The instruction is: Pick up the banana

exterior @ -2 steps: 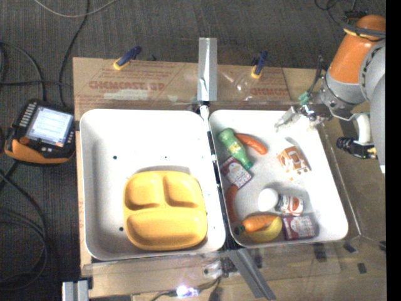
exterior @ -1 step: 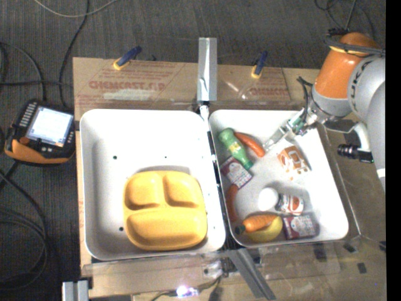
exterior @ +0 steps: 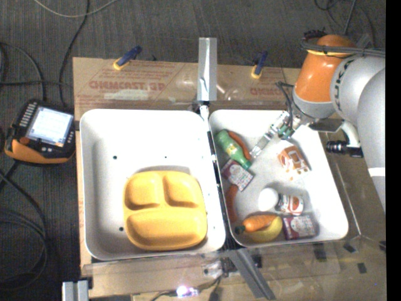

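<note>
The banana (exterior: 272, 232) lies at the front edge of the right bin (exterior: 329, 187), yellow and short, partly covered by an orange carrot (exterior: 260, 222) resting across it. My gripper (exterior: 270, 137) hangs over the back part of the same bin, below the orange wrist band (exterior: 317, 74). It is well behind the banana, between a green bottle (exterior: 232, 147) and an orange snack packet (exterior: 294, 160). I see nothing held in it.
Around the banana are a white ball (exterior: 267, 199), a small can (exterior: 292, 204), a purple packet (exterior: 299, 226) and a long reddish sausage (exterior: 232, 200). Another purple packet (exterior: 239, 175) lies mid-bin. The left bin (exterior: 100, 137) holds a yellow divided tray (exterior: 165, 209).
</note>
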Controlling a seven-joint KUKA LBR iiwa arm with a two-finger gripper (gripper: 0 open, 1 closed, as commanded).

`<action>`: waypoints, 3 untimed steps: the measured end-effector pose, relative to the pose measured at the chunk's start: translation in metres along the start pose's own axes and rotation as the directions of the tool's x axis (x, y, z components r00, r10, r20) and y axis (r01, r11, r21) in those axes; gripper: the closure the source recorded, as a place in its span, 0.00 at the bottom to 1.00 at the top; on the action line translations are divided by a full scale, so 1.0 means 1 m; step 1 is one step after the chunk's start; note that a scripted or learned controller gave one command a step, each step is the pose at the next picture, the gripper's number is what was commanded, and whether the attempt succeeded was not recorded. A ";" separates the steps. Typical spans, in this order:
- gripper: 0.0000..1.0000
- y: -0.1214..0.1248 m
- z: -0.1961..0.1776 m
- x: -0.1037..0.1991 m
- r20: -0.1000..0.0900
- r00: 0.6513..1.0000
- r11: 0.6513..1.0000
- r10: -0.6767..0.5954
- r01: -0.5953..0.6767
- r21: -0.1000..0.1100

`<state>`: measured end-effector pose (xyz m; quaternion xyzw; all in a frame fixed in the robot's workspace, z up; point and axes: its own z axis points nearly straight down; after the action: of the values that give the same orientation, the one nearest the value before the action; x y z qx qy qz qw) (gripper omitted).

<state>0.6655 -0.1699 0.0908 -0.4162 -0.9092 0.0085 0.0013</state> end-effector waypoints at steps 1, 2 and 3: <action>0.00 0.010 0.000 0.018 0.006 0.999 0.999 -0.054 0.054 -0.006; 0.00 0.009 -0.001 0.016 0.002 0.966 0.966 -0.258 0.258 0.001; 0.00 0.003 0.000 0.018 0.011 0.966 0.966 -0.258 0.259 -0.016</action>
<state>0.6555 -0.1545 0.0905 -0.2941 -0.9558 0.0023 -0.0054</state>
